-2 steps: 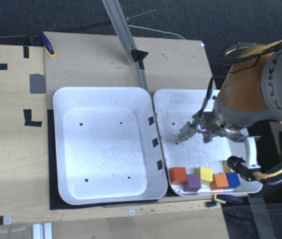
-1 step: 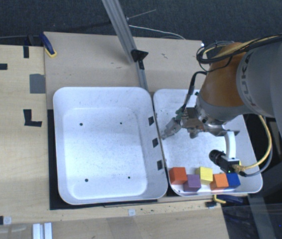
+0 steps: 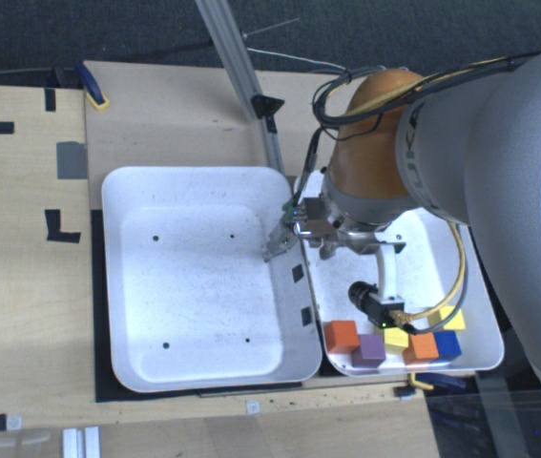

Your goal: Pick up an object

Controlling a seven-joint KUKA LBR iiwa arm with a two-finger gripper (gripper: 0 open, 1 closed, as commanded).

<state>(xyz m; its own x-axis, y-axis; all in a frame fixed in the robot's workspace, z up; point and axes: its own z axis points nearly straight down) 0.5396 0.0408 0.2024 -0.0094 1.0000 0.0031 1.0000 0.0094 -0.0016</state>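
Several blocks sat bunched at the lower end of the right bin (image 3: 428, 256), and among them were an orange block (image 3: 342, 335), a purple block (image 3: 372, 348) and a blue block (image 3: 447, 345). The gripper (image 3: 278, 244) hung at centre frame over the left bin's (image 3: 203, 284) right wall, well apart from them. Open or closed? Couldn't tell!

Robotics lab is suggested: plywood surface (image 3: 22, 332) marked w/ black tape (image 3: 57, 227), alu. rail (image 3: 224, 41) mounted beyond the jaws, white bin (image 3: 122, 256) set beside them.
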